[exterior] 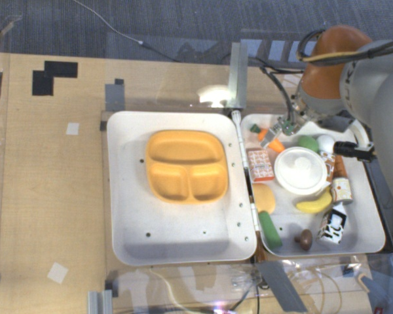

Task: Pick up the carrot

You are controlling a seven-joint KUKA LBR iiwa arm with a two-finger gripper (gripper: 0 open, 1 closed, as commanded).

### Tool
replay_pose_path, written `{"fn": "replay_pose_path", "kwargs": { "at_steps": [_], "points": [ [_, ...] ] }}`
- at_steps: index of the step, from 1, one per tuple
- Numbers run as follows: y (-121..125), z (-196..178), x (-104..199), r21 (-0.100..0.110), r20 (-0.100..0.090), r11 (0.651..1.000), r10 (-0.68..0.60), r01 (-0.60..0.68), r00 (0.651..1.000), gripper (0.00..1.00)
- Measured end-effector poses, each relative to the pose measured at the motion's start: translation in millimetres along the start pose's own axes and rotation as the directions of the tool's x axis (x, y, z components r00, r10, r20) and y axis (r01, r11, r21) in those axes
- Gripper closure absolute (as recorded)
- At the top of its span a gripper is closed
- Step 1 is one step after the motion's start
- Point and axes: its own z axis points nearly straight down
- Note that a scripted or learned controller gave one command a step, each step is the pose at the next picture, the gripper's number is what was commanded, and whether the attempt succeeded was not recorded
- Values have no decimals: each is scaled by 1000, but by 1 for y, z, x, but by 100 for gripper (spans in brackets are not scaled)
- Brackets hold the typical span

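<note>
While lying at the far left corner of the right-hand shallow white bin [374, 239], small orange carrot with a green top [264, 136], not yet lifted. Still down among the clutter, so pick apparently unfinished: approach looks about done, closing and raising left to do. Hovering right over it, or just beside it, two-finger gripper [287, 125], tip close to the carrot's right end. Contact or a small gap, impossible to tell at this size. Finger spread also impossible to tell; too small and tangled with cables to read.

Just below the carrot, flat red-and-white printed packet [260, 165]. To the right of that, round white bowl [302, 169], with a green rounded piece [308, 144] and a small white ball [325, 142] at its far rim. Nearer the front, yellow banana [314, 204], pale orange disc [264, 198], long green cucumber-like piece [270, 231], dark brown rounded lump [304, 239], black-and-white patterned carton [333, 226]. Crowded neighbourhood, so a stray nudge on the packet looks possible.

Reaching in from the right, grey arm with the orange band [334, 61], bent down steeply over the bin's far edge, wrist pointing toward the corner.

Over on the left, other white bin [131, 234], holding a yellow divided plastic plate [187, 165], well apart from the action.
</note>
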Motion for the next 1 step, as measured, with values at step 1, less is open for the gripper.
{"fn": "replay_pose_path", "kwargs": {
  "at_steps": [1],
  "points": [
    [-8,-74,5,11,-9,995,104,-103,995,100]
  ]
}}
